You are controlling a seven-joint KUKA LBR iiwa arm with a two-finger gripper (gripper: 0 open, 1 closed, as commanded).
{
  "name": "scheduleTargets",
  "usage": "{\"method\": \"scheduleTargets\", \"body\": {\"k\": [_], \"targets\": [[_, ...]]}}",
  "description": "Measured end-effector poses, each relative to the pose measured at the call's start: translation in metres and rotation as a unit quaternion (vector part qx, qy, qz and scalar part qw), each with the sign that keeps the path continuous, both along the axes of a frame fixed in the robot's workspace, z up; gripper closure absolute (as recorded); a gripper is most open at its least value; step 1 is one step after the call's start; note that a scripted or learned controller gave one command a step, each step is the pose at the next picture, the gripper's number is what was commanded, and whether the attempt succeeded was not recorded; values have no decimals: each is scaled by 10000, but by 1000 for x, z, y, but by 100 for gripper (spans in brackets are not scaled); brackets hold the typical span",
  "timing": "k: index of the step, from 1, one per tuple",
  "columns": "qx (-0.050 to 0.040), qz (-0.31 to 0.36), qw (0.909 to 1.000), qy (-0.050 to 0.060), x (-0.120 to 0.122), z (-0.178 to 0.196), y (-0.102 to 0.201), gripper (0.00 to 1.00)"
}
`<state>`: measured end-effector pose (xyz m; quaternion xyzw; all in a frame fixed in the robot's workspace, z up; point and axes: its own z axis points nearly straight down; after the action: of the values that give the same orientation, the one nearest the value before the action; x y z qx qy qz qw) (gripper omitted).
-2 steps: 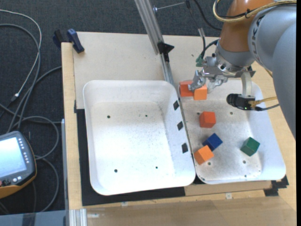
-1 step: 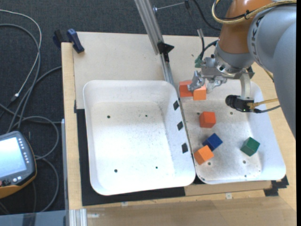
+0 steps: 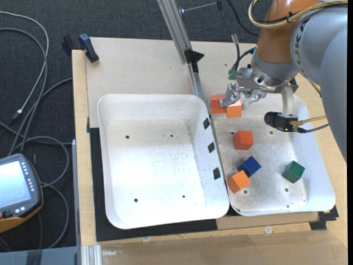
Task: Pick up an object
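My gripper (image 3: 240, 97) hangs over the far left corner of the right bin (image 3: 271, 195). Directly under its tip lies a small orange block (image 3: 234, 112), with a red-orange block (image 3: 217, 105) touching it on the left against the bin's wall. Whether the orange block is gripped I cannot make out. Further down the same bin lie a red block (image 3: 243, 140), a blue block (image 3: 251, 165), a second orange block (image 3: 239, 180) and a green block (image 3: 293, 171).
The left bin (image 3: 149, 164) sits beside the right one, divided from it by a raised rim with black clips (image 3: 212, 147). A slanted metal bar (image 3: 175, 26) crosses above the far edge. Black cables and a sensor (image 3: 278, 120) hang near the wrist.
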<state>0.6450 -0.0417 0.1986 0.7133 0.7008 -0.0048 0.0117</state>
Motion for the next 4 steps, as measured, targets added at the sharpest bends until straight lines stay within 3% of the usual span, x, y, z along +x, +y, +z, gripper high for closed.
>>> {"method": "scheduleTargets", "body": {"k": [1,2,3,4], "targets": [[3,0,10000,10,0,0,0,100],[106,70,9999,38,-2,-4,18,100],[116,87,9999,42,-3,-4,21,0],[118,90,9999,24,-2,8,22,100]]}}
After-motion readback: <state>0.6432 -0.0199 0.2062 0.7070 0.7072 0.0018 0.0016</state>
